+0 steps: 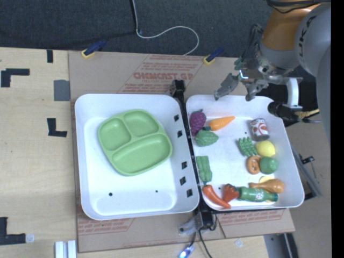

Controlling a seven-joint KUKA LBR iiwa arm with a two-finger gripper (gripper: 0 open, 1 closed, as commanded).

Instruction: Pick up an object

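Camera view: gripper (pixel 237 92) fingers spread wide, holding nothing, above two bins (pixel 86 160), one green plate (pixel 135 141).

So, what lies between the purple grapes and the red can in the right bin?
In the camera view, the orange carrot lies between the purple grapes and the red can, on the floor of the right bin, its tip toward the can.
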